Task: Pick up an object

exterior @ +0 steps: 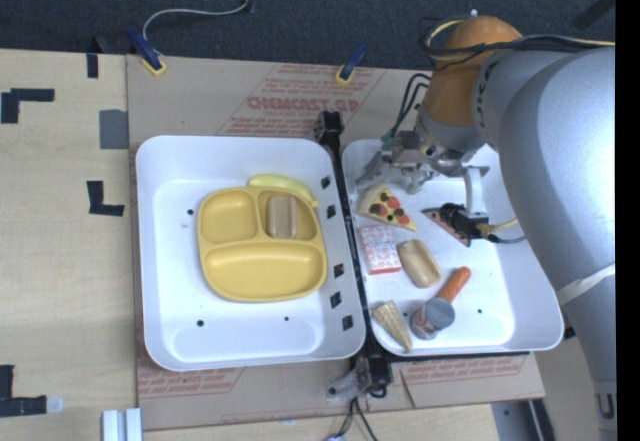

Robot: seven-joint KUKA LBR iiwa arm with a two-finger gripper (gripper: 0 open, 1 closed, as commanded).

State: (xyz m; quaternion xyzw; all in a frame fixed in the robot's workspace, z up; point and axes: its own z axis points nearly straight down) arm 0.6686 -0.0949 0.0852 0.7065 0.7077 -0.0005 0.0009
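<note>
The gripper (405, 161) hangs over the upper part of the right bin (520, 314), just above the pizza slice (387, 208), probably lining up a grab. Whether it is released or clenched, I cannot tell. The yellow tray (262, 244) sits in the left bin (170, 259), apart.

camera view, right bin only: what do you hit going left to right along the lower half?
Pink-and-white checked flat packet → cream ridged cone → tan bread-roll-shaped toy → grey round cup-like toy → orange carrot-shaped toy.
</note>
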